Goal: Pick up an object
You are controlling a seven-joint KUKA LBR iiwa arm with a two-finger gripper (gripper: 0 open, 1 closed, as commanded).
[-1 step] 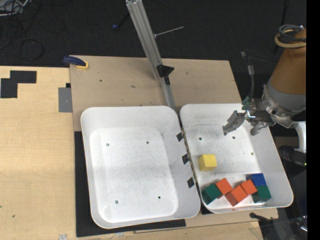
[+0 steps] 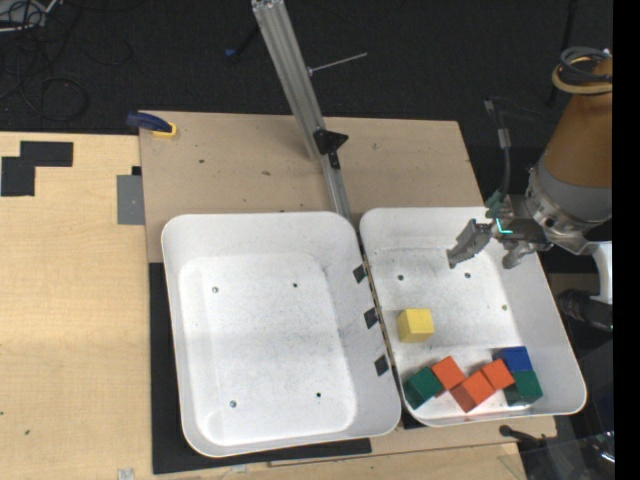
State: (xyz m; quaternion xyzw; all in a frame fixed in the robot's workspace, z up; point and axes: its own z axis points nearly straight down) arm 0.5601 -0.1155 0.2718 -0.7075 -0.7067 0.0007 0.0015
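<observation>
In the right bin I count one yellow block, two orange blocks, two green, one blue, lower right. My gripper hovers above them, fingers spread, pinching nothing.

- To my far side a slanted aluminium rail rises over the wooden bench, with a black bracket clamped partway down it.
- A thin grey rod sticks out beside the rail against the dark floor.
- A blue-and-yellow clamp grips the bench's back left corner.
- On the pale tabletop at left I see black tape shapes and a grey patch.
- Three small black clips sit along the seam between the bins.
- Cables coil on the floor at upper left.
</observation>
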